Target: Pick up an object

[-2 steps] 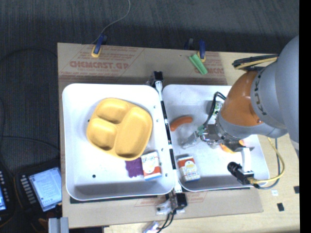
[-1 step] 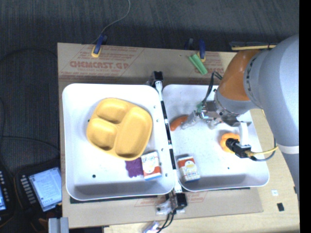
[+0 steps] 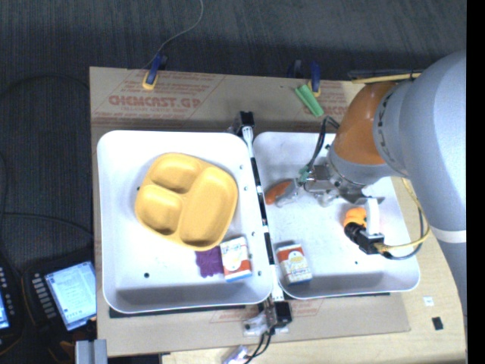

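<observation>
Orange object lies in the right bin, close against that bin's left wall, in its upper half. Its long axis runs nearly across the view, the left end slightly lower than the right. The right end points toward the gripper, which sits just beside it. Whether they touch cannot be told, nor whether the gripper is released or clenched.

Bare bin floor lies below and to the right of the object, down to a small carton standing at the near-left corner. Above it the floor is free up to the far wall. To its left there is hardly any room before the wall and the black divider between the bins.

The arm comes in from the right, its grey bulk over the bin's far-right corner and the orange band turned down toward the bin's middle. The wrist is low over the floor, and a cable loops from it along the right side.

The left bin holds a yellow tray, a purple piece and another carton near its front-right corner.
</observation>
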Robot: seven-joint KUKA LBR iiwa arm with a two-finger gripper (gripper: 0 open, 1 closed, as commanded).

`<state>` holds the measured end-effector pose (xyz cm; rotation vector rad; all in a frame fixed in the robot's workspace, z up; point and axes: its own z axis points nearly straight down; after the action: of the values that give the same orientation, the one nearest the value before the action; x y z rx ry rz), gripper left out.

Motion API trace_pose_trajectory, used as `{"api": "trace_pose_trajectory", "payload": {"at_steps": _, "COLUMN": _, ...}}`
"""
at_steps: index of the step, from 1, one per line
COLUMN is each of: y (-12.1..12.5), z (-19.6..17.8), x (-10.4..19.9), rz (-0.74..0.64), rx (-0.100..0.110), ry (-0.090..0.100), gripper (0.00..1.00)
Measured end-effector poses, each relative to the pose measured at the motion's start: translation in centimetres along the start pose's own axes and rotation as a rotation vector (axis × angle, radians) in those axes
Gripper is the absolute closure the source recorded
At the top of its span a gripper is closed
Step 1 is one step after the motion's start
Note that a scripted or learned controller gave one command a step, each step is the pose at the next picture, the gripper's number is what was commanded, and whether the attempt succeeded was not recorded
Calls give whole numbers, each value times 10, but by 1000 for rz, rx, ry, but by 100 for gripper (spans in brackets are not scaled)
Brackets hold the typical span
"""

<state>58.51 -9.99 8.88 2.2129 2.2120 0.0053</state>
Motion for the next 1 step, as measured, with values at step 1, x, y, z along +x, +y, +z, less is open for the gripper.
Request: {"api": "trace_pose_trajectory", "payload": {"at_steps": 1, "y": 1, "z": -11, "x": 0, "rz": -1, "rx": -2, "ry": 0, "gripper": 100}}
